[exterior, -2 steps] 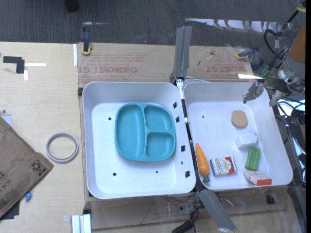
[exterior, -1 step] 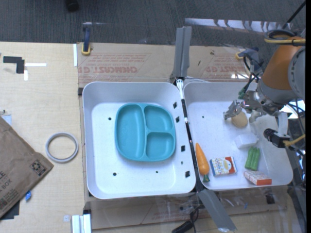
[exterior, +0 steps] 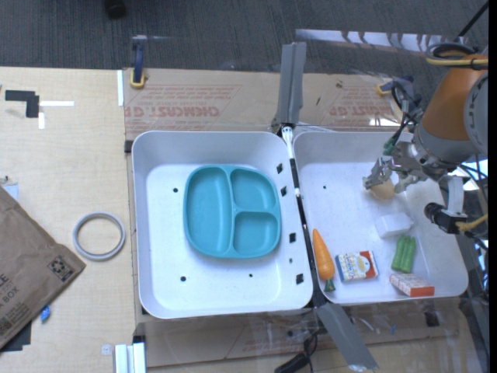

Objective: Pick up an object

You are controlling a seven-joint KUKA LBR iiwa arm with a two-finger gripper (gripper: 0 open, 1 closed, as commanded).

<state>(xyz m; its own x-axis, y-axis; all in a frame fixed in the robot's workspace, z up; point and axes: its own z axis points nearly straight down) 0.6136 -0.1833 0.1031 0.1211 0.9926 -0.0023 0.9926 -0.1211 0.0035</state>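
I have the tool (exterior: 382,179) down in the right bin (exterior: 342,158), toward the upper right of the frame, with the arm (exterior: 454,107) reaching in from the right edge so the wrist hangs over the bin's far corner — a sensible line of approach, I judge, since it keeps the arm clear of the other items lower in that bin. At the tool's tip sits a small tan object (exterior: 382,190), roundish and pale brown; it touches or nearly touches the tip, but I cannot tell whether the tool is spread or closed, or whether it grips anything. The rest of the pickable items lie toward the lower right: an orange carrot (exterior: 323,255) against the divider, a small printed box (exterior: 356,266), a green piece (exterior: 404,254), a red-and-white box (exterior: 412,286) and a white block (exterior: 393,225) — all well apart from the tool. The left bin (exterior: 155,208) carries a teal divided plate (exterior: 232,210) at its centre. On the counter (exterior: 62,154) at left rests a tape ring (exterior: 99,234).
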